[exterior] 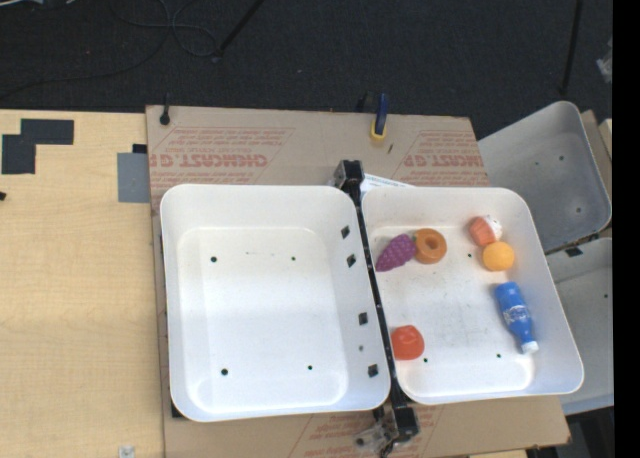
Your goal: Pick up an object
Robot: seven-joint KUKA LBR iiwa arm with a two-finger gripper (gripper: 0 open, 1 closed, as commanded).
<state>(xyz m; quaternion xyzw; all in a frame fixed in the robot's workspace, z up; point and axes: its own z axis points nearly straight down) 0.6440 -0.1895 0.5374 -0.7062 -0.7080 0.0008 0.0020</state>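
Nearest to the camera is a dark clamp (395,431) at the bench edge, where the 2 bins meet; its lower part is cut off by the frame.

Camera view: the left bin (172,246) has only a few small dark dots on its floor. All 6 things lie in the right bin (545,246). Taking the middle of this bin as the dial, a red piece (407,343) sits at 8 o'clock near the divider, a blue bottle (514,314) lies on its side at 4 o'clock, an orange ball (498,256) is at 2 o'clock, and a red-white piece (485,230) is just beside it at 1 o'clock. A ring (431,246) is at 11 o'clock, touching a purple lump (395,252) at 10 o'clock.

I judge that the pick is not yet started: every thing rests on the bin floor. The next move calls for choosing 1 target and coming down over it; the red piece and the bottle stand apart from the others, so they seem the easier choices.

Whether the gripper is released or clenched, I cannot tell. What the red-white piece is stays hard to make out, and the purple lump may be toy grapes.
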